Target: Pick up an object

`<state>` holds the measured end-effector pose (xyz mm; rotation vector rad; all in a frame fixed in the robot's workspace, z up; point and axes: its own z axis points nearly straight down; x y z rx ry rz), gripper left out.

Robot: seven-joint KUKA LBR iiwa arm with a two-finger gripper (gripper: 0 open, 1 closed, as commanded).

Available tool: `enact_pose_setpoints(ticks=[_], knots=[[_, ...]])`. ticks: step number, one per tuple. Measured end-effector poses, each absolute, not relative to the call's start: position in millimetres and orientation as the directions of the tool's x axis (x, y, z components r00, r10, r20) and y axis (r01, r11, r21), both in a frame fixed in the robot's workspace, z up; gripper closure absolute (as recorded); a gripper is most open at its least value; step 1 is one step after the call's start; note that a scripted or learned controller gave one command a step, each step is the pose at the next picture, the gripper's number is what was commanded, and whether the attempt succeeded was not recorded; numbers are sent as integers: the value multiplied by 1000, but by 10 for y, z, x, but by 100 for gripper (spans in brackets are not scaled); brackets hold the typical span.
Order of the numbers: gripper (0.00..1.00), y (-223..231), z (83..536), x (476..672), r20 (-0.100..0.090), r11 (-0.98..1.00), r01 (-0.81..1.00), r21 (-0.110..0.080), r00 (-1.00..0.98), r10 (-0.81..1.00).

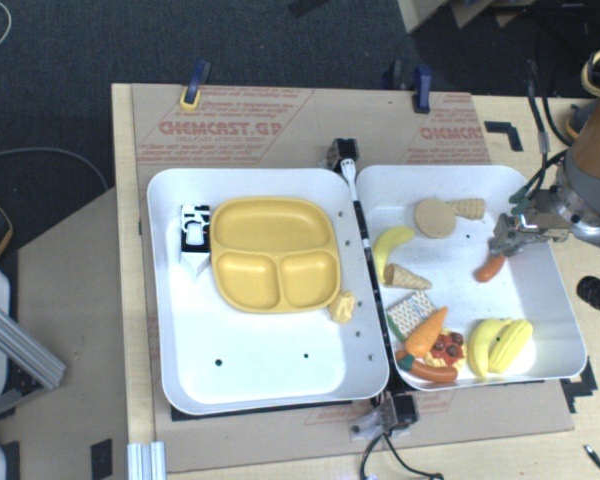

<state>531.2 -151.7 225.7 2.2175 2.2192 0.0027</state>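
I see the gripper (507, 244) at the right of the frame, over the right bin (560, 298), fingers closed narrow on a small red sausage (490, 268) hanging below.

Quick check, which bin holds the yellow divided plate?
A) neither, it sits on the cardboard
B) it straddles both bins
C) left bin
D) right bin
C: the yellow divided plate lies wholly inside the left bin, with the small orange-red item and the tool over in the right bin.
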Motion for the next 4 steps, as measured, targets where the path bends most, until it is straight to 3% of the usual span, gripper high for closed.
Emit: enact_pose_setpoints(ticks=[2,3,4], knots=[[100,-415,2272,5389,3,7,1000,-2,-7,1000],[100,-184,2165,5385,1,3,1000,-3,-3,1000],[100,-234,2217,5362,0,0,1000,0,0,1000]])
